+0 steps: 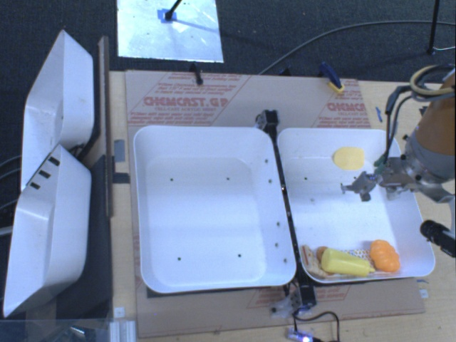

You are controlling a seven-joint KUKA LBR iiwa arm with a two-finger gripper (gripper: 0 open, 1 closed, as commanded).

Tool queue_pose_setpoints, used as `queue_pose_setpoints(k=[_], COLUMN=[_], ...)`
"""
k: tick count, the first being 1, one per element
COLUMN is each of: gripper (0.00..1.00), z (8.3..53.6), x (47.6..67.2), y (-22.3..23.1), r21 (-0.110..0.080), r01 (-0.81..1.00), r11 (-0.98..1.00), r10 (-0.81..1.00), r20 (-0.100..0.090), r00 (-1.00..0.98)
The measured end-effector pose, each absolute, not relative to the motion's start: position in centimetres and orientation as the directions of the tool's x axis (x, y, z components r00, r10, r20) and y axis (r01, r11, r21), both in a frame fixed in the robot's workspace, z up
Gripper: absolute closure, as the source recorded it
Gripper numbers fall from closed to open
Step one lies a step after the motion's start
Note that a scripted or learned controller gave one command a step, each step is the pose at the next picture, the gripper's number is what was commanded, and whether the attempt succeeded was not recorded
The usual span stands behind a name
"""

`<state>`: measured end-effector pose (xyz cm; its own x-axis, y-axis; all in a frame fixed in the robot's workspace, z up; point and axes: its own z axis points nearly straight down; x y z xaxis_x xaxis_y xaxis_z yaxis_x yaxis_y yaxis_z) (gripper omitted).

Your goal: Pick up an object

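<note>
The gripper (354, 188) hovers over the right bin (313, 226) (finger state cannot be told). Descent should centre on the yellow disc (348, 158) near the far edge.

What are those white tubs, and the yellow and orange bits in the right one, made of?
The white bins look like thin moulded plastic: smooth, glossy, rounded corners. The pale yellow disc looks matte, perhaps foam or rubber. The yellow piece and the orange piece look like shiny plastic toys, though I can't be sure.
</note>
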<state>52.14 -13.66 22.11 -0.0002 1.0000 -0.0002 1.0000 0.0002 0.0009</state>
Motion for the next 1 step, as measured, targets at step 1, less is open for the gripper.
queue_pose_setpoints(k=[1], gripper=[0.00], z=[20.72], x=[51.89], y=[-17.71], r21=[0.000], r01=[1.000], r11=[-0.003], r10=[1.000], r20=[0.000], r00=[0.003])
